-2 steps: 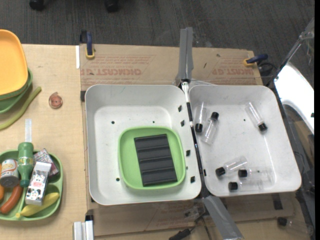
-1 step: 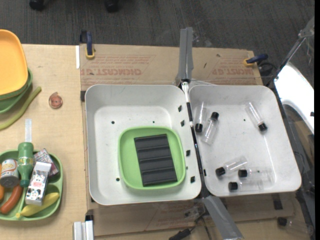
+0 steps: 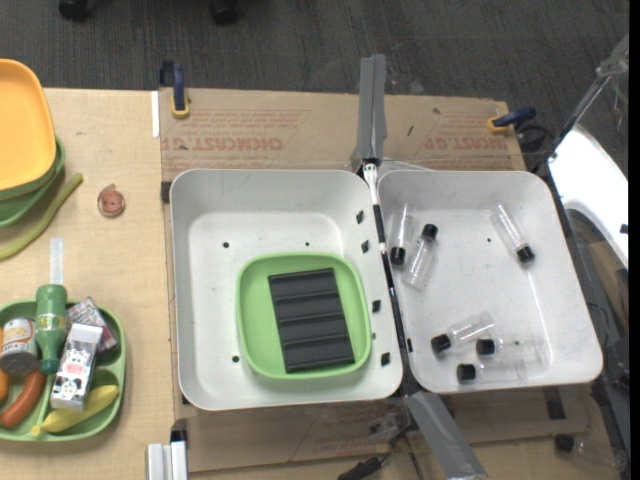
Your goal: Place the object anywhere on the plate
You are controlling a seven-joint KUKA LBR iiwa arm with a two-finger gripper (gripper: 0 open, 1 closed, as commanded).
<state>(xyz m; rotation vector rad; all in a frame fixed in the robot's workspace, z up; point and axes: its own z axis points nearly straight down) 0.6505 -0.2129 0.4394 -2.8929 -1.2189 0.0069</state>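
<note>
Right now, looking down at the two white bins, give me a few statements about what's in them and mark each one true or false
1. The green plate lies in the left bin. True.
2. A black ridged block rests on the plate. True.
3. The clear vials with black caps lie on the plate. False: they are scattered in the right bin, several near its front edge and others farther back.
4. The plate sits against the left bin's back wall. False: it sits in the front half of the bin, nearer the right side.
5. The two bins stand side by side on a cardboard sheet. True.
</note>
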